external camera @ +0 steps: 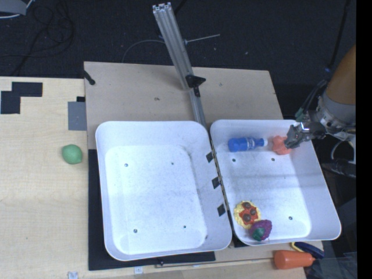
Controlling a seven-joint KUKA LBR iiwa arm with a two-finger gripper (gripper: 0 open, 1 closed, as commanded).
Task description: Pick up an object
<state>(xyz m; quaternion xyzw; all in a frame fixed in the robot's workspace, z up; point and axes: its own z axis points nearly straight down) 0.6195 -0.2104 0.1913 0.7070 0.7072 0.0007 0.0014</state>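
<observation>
Arm: being reached in from the right, with the claw [296,133] being held low over the far right corner of the right bin [325,211].

Claw state: cannot be told; the tip is being seen as a dark blur against the bin wall.

Target, judged: the orange piece [280,146], being found just beside the claw tip, possibly touching it. No object is being seen clamped in the claw.

Neighbours: a blue bottle [246,143] is lying on its side just left of the orange piece, close enough to be knocked. A yellow toy [247,212] and a purple toy [261,230] are lying together near the front rim, well apart from the claw.

Left bin [110,135]: nothing is being worked there.

Outside the bins: a green ball [72,154] is sitting on the desk [35,214] at left; an orange object [293,259] is lying past the front rim of the right bin.

Step in hand, judged: the approach on the orange piece is being made; no lift is yet being shown.

Doing it well: the claw should be centred over the piece, away from the bin wall, and lowered straight. The bottle side should be kept clear so the piece is not being pushed. A close should be made only once the piece is being straddled, then a slow vertical lift.

Risk: the corner wall may be struck, or the piece may be squeezed out sideways.
</observation>
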